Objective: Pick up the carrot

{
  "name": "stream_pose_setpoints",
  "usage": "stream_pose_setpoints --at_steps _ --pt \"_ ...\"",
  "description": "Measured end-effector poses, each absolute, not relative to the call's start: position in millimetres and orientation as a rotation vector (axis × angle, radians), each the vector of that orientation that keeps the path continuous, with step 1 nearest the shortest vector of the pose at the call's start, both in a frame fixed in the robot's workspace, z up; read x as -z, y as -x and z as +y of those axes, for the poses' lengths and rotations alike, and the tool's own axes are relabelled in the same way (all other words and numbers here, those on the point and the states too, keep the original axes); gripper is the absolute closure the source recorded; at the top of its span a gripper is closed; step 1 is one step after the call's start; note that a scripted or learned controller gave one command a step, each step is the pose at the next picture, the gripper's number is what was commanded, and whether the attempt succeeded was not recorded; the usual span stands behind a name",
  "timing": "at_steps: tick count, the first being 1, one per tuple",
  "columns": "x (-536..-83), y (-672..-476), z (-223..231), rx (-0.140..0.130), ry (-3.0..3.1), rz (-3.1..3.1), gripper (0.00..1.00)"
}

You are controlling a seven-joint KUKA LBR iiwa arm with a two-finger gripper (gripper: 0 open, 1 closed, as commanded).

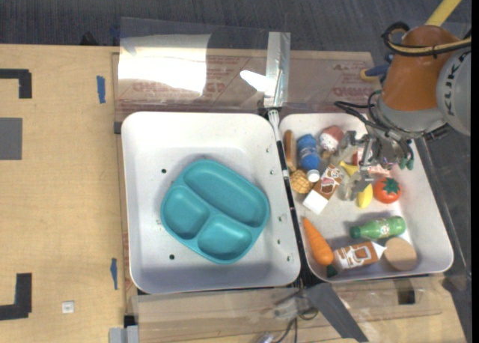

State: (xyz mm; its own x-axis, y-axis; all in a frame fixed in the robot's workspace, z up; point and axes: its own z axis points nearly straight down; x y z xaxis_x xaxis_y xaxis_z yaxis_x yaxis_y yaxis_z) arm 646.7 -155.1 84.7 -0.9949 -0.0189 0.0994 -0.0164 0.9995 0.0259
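The gripper [372, 163] is hovering over the right bin's [441, 240] clutter near the tomato [386, 190], its state impossible to tell. The carrot [317, 240] is lying well apart by the bin's left wall, so the approach is likely pending: moving over and descending.

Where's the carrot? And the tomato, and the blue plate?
carrot [316, 240], camera view, middle of its orange body.
tomato [387, 191], camera view, centre of its red top.
blue plate [215, 209], camera view, ridge between its compartments.
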Motion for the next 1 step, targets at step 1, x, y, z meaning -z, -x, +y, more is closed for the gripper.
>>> stream_pose_setpoints --at_steps 1 --pt "-90.7 -572.2 -115.4 0.001 -0.527 -3.102 0.0"
